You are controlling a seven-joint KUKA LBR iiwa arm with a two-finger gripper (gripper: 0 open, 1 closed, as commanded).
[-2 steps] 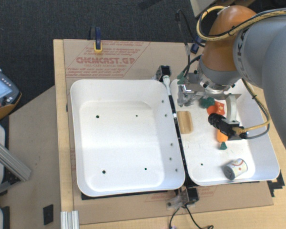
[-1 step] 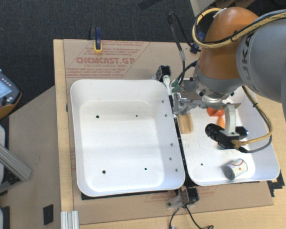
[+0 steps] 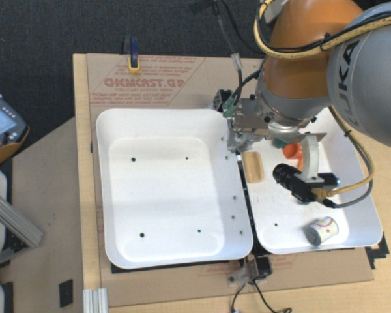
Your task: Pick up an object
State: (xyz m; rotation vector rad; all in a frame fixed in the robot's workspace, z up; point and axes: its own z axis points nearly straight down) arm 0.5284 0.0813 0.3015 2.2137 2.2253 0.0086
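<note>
Arm: we are seeing the grey and orange arm point(image 3: 313, 38) reaching over the right shallow white bin point(image 3: 358, 194).
Gripper: the gripper point(image 3: 242, 134) is hanging at that bin's left wall; we cannot tell whether it is open or closed.
Objects: in that bin, a tan wooden block point(image 3: 252, 166) is lying just beside the gripper, a small grey-white cylinder point(image 3: 322, 230) near the front edge, and an orange piece point(image 3: 291, 151) partly under the arm.

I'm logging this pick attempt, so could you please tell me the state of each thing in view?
Gripper: low over the left wall of the right bin, next to the block.
Block: lying flat in the right bin, along its left wall.
Orange thing: in the right bin, partly hidden by the arm.
Cylinder: on its side, near the right bin's front edge.
</note>
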